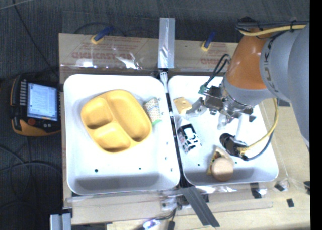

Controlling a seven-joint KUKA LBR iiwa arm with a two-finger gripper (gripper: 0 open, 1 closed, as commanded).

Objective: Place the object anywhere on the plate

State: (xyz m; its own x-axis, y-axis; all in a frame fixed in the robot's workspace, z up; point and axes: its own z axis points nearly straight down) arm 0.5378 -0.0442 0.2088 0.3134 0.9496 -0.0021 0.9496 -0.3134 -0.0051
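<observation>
I see the gripper (223, 115) hanging over the right white plastic bin (261, 171), and I cannot tell from here whether it is open or closed. Just to its left (camera-left, that is) lies a pale yellow wedge-shaped block (182, 104), close to it but apart. Below and left of the gripper sits a flat black packet with white lettering (187, 137); the writing is too blurred for me to read. Straight below the gripper, near the bin's front wall, rests a beige rounded lump (222, 167). The yellow three-compartment plastic plate (116, 120) is well to the gripper's left, in the left white plastic bin (75, 173). A small patterned roll with a green end (152, 109) lies just beside its right rim. I cannot tell which loose piece is the object meant; all four lie off the plate. The brown cardboard sheet (100, 53) beyond the gripper carries red print, illegible.
</observation>
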